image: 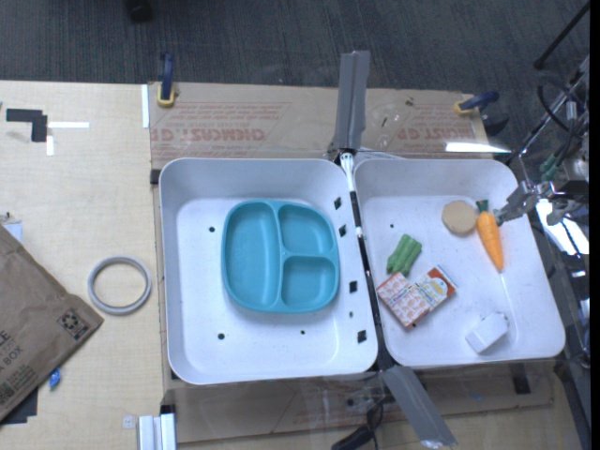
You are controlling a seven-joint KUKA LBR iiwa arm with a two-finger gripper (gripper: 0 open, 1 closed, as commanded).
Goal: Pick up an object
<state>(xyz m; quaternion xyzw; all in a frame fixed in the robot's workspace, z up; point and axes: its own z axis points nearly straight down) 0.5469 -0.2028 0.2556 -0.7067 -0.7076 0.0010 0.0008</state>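
Along the right rim of the right-hand bin [534, 279], the arm's end [544, 190] reached in from the side, and a slim metallic part of it lay just beside the leafy top of a toy carrot [490, 238]. Whether the tool was released or clenched could not be told, since clutter at the frame's edge obscured it; nothing was visibly held. The carrot rested on the bin floor, pointing toward the near rim, with a round tan piece, perhaps a biscuit or potato [459, 217], touching or just beside its top. Nearer the divider lay a green pea pod [404, 252], a printed snack packet [415, 295] and, by the near rim, a small white block [487, 332]. A teal divided plate [280, 256] occupied the left-hand bin [187, 279]. Every object appeared to lie at rest, so the pick was judged not yet accomplished: the approach seemed made, with closing and lifting remaining.
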